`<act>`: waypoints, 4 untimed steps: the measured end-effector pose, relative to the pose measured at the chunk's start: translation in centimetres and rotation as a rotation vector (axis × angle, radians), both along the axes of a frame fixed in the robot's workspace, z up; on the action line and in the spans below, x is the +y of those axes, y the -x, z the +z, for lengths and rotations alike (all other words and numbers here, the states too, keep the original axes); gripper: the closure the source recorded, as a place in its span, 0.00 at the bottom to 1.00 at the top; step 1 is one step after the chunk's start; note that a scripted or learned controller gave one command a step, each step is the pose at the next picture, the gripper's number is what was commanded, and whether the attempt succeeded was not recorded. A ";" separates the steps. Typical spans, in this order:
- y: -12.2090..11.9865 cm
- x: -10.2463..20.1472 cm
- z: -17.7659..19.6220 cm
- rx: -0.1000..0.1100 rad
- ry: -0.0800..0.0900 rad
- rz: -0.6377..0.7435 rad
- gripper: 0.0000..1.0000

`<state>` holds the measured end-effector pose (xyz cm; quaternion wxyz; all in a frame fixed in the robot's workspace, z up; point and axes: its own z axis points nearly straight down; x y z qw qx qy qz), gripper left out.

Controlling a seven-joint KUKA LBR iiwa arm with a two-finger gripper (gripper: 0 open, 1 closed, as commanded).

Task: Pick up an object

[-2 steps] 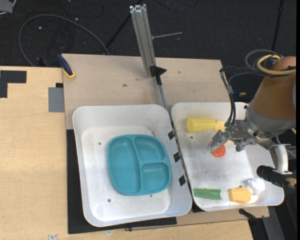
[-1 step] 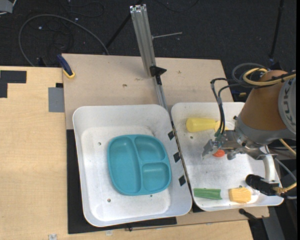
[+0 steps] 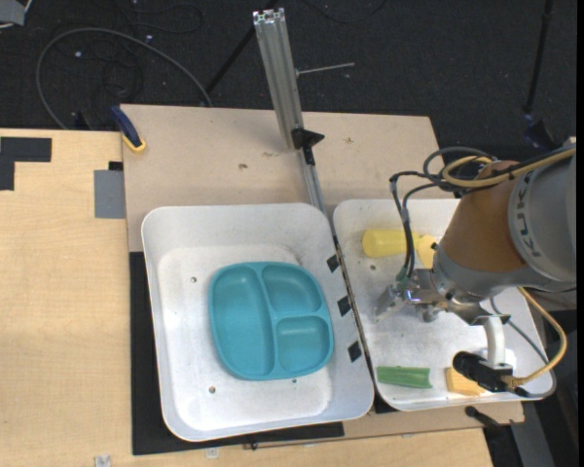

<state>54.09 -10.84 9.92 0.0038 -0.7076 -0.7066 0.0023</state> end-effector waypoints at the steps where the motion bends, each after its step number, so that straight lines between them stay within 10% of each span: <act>1: -0.3 -0.2 -0.4 -0.010 0.001 -0.001 0.00; 2: -0.5 0.2 0.7 -0.017 -0.007 -0.004 1.00; 4: -1.0 -0.2 11.1 -0.013 0.003 0.003 1.00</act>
